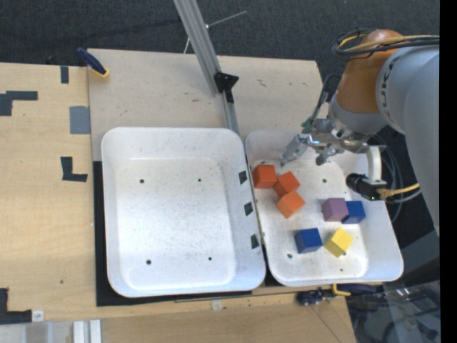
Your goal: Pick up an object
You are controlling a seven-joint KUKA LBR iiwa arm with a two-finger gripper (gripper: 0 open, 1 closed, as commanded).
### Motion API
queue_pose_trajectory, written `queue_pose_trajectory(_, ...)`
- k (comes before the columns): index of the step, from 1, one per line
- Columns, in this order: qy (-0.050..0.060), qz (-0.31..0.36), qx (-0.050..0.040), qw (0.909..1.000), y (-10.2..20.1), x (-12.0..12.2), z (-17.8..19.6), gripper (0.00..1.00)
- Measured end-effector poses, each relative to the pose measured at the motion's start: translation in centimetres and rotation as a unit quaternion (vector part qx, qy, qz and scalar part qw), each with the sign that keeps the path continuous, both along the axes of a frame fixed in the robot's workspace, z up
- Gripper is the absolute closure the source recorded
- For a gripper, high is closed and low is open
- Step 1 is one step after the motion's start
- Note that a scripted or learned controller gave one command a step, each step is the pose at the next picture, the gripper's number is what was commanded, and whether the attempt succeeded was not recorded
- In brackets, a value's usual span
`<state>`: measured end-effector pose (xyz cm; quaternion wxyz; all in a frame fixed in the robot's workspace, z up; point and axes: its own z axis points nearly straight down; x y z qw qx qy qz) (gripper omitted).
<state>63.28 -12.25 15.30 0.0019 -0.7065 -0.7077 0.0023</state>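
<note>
We are in the approach step: our two-finger gripper (pixel 308 151) hangs spread and holding nothing just beyond the three orange wooden cubes (pixel 280 187); next, descend and close.

You're seeing arm reaching in from 3 o'clock, orange band above wrist, gripper (pixel 308 153) pointing toward 8 o'clock, fingers (pixel 291 151) spreading apart, gripping nothing.

Blocks (pixel 289 191) clustered in right bin (pixel 378 263); left bin (pixel 118 156) beside it; gripper (pixel 308 151) above right bin.
</note>
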Motion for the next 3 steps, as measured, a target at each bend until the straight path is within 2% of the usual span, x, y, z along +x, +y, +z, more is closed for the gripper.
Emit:
queue_pose_trajectory(1, -0.012, -0.001, -0.0032, 0.9999, 0.0, 0.9, -3.7, 0.00)
queue_pose_trajectory(2, -0.008, -0.001, -0.0033, 1.0000, 0.1, 0.7, -3.3, 1.00)
queue_pose_trajectory(3, -0.005, 0.000, -0.0003, 1.0000, -0.7, 0.9, 2.6, 1.00)
